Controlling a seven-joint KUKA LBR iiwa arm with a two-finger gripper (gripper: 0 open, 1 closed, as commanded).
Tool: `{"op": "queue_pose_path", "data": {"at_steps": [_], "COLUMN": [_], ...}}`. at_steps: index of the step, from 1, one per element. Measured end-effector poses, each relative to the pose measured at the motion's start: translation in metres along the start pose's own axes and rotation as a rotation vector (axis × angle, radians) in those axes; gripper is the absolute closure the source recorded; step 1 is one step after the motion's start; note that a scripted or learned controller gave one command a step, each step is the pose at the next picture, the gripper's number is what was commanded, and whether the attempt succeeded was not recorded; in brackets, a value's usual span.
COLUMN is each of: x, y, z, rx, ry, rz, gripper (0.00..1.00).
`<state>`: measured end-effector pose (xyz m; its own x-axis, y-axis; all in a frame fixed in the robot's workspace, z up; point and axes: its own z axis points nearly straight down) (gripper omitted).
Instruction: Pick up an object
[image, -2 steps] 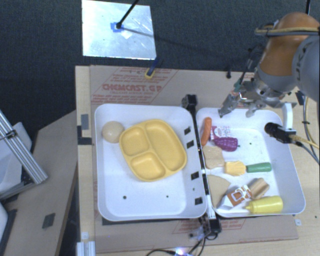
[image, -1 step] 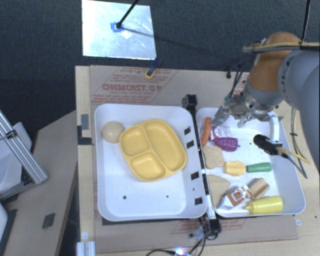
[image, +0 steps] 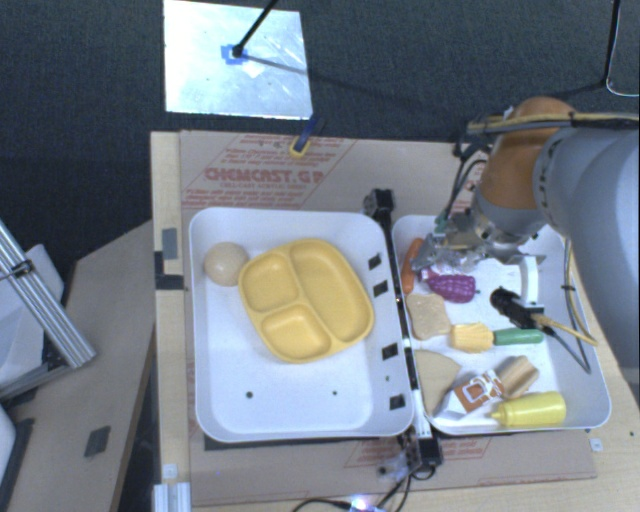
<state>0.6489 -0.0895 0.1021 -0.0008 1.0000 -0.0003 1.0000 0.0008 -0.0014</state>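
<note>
A yellow plastic squeeze bottle (image: 531, 408) lies at the right white bin's (image: 592, 395) near edge. Just below the jaws (image: 452, 262), whose spread I cannot tell, sits 1 purple plastic grape cluster (image: 453, 288), probably the target.

The grey arm (image: 585, 190) reaches in from the right, wrist bent down, its jaws low.

Single fixed camera above bench (image: 255, 160), looking down at slant on both bins (image: 300, 410), moderate distance.
</note>
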Motion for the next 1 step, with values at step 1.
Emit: {"op": "queue_pose_path", "data": {"at_steps": [1], "x": [-0.0013], "y": [0.0031], "z": [0.0087], "rx": [-0.001], "ry": [0.000], "rz": [-0.002], "gripper": [0.00]}}
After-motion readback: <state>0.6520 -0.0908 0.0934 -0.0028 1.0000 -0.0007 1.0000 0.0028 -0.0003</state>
